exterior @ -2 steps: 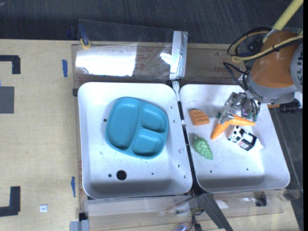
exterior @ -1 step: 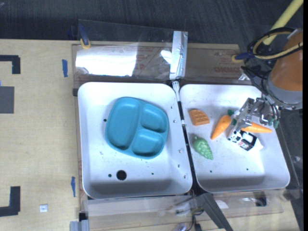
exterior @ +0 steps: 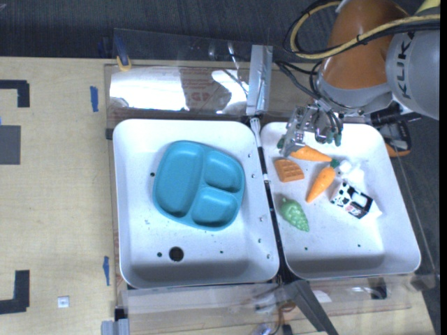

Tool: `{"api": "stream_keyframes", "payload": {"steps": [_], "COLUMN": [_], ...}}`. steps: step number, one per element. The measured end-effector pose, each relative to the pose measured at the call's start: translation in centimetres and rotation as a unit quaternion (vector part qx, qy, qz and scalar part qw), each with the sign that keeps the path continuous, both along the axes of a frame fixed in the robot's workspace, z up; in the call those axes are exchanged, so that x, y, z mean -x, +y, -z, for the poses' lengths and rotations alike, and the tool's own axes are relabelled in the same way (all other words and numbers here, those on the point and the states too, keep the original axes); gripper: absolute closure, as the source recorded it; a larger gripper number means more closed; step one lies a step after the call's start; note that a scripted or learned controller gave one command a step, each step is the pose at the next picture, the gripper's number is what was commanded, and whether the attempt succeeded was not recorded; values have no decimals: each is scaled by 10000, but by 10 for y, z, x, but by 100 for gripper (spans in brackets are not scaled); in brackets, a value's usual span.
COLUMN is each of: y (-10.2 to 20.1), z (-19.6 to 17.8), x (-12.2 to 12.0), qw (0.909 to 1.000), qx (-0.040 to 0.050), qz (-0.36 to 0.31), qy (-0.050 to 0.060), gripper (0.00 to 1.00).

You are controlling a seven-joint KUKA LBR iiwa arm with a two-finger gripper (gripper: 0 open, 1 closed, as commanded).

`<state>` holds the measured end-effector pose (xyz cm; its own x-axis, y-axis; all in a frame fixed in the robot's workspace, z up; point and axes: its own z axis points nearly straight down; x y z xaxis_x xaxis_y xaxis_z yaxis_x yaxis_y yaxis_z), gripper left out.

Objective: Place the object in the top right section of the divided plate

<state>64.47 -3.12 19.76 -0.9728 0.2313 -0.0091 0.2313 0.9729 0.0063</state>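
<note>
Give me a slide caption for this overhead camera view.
Gripper over right bin's toy foods; blue divided plate waits in left bin.

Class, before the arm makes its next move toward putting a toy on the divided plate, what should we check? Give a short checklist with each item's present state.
1. Blue plate sits flat in the left bin: ok.
2. Plate's sections bare of toys: ok.
3. Toys lie in the right bin: two carrots, orange block, green piece, black-and-white toy: ok.
4. Gripper above the right bin's far edge, near a carrot: ok.
5. Toy between its fingers: cannot tell.
</note>
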Motion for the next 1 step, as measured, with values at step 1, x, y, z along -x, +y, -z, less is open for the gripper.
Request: {"api": "stream_keyframes", "payload": {"steps": [1], "y": [-62], "z": [74], "x": [-12], "qw": [9995], "qx": [19], "qz": [-315], "qy": [64], "gripper": [100]}}
